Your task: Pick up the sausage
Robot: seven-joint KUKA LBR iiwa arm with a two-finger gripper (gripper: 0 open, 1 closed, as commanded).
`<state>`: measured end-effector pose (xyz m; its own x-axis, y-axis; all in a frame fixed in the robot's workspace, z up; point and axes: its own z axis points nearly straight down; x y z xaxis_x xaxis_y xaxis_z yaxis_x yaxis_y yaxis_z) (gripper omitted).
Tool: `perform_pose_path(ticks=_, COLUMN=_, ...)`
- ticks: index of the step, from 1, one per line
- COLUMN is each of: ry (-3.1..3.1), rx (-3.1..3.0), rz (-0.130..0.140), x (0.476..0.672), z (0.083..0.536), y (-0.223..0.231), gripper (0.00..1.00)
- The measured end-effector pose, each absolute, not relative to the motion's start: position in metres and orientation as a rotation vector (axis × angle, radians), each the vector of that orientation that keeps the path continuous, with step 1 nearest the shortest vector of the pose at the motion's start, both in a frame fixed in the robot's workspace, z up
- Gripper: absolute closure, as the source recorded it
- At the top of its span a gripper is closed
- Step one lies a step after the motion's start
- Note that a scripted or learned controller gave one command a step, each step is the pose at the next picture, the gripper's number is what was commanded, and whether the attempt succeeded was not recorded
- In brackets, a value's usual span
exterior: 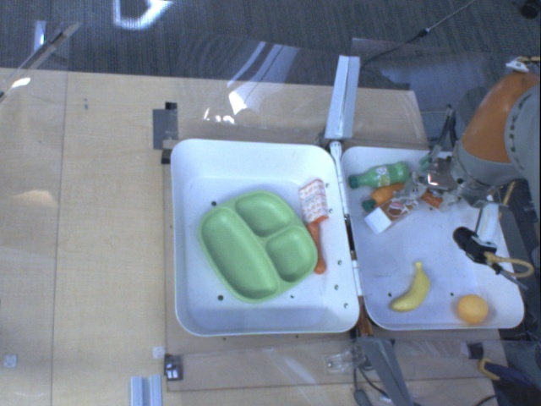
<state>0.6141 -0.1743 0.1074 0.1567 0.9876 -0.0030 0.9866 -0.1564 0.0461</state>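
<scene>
The sausage (pixel 317 245) is a thin orange-red stick in the left bin (pixel 194 227). It lies along the right rim of the green divided plate (pixel 254 245), just below a small red-and-white packet (pixel 312 198). My gripper (pixel 433 183) hangs over the far part of the right bin (pixel 439 256), well to the right of the sausage and apart from it. It sits among a cluster of small items there, and nothing is clearly held in it.
In the right bin lie a green bottle (pixel 380 176), an orange carrot-like piece (pixel 383 195), a white block (pixel 377 220), a banana (pixel 411 288) and an orange (pixel 472 309). A ridge between the bins runs close to the sausage.
</scene>
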Motion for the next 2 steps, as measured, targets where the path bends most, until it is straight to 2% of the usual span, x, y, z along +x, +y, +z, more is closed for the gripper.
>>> perform_pose_path(ticks=1, ry=2.234, rx=2.292, rz=-0.028, x=0.663, z=0.109, y=-0.197, gripper=0.00)
perform_pose_path(ticks=2, ry=2.227, rx=2.277, rz=-0.023, x=0.665, z=0.123, y=-0.200, gripper=1.00)
